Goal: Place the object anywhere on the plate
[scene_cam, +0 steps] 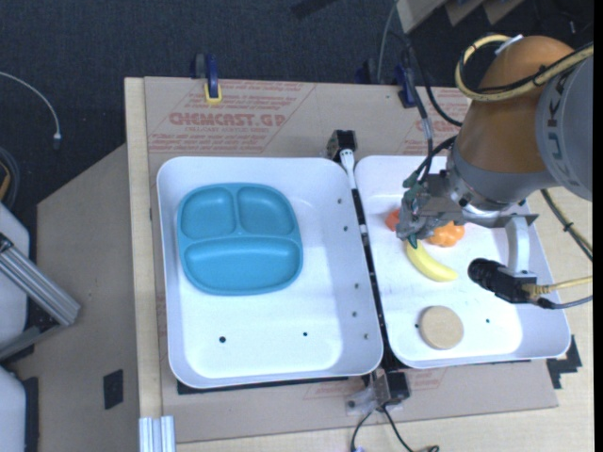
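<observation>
A blue plate with three compartments lies in the left bin, towards its far left. In the right bin a yellow banana lies near the middle, an orange object just behind it and a small red-orange piece to its left. My gripper hangs low over the right bin, directly above the banana's far end and between the orange pieces. Nothing can be seen held in it.
A round tan disc rests near the front of the right bin. The raised divider between the two bins runs from back to front. A cardboard sheet lies under both bins.
</observation>
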Action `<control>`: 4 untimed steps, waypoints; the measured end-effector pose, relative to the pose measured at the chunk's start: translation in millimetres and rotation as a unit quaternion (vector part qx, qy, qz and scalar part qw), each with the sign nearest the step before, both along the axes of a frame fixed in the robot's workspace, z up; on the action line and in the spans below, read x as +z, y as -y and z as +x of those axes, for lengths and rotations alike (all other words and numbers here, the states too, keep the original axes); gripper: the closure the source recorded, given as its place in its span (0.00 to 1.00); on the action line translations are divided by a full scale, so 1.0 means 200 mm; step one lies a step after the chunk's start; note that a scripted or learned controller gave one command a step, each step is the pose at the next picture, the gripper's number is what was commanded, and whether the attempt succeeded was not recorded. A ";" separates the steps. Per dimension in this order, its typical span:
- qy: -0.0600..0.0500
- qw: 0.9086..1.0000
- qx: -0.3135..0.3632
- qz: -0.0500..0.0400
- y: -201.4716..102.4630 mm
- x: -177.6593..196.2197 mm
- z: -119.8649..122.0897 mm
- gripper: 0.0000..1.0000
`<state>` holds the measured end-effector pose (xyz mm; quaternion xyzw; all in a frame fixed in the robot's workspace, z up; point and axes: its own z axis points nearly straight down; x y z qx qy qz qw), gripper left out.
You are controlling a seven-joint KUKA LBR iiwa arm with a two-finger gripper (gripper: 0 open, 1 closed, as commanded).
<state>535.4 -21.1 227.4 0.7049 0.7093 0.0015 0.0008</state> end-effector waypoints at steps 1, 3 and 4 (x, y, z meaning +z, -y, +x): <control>0.000 1.000 0.000 0.000 -0.25 0.03 0.13 1.00; 0.000 1.000 0.000 0.000 -0.79 0.03 0.30 1.00; -0.001 1.000 -0.002 -0.001 -0.78 0.02 0.30 0.00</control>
